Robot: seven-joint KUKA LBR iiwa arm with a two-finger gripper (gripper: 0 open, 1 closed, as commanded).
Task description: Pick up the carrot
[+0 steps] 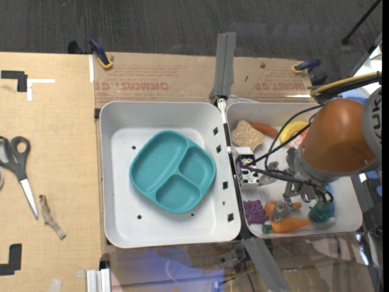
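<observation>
The carrot (290,225), orange with a green stub at its left end, lies along the front wall of the right bin (346,224). My gripper (284,209) hangs just above the carrot's middle, under the arm's orange band (337,137). It is low in the bin, very near the carrot or touching it. Nothing is visibly lifted.
In the right bin, purple grapes (254,212) lie left of the carrot and a green broccoli piece (321,212) lies to its right. At the back are a bread slice (247,134), a second orange piece (265,128) and a banana (292,129). The left bin (115,181) holds a teal divided plate (173,171). Scissors (21,169) lie on the bench.
</observation>
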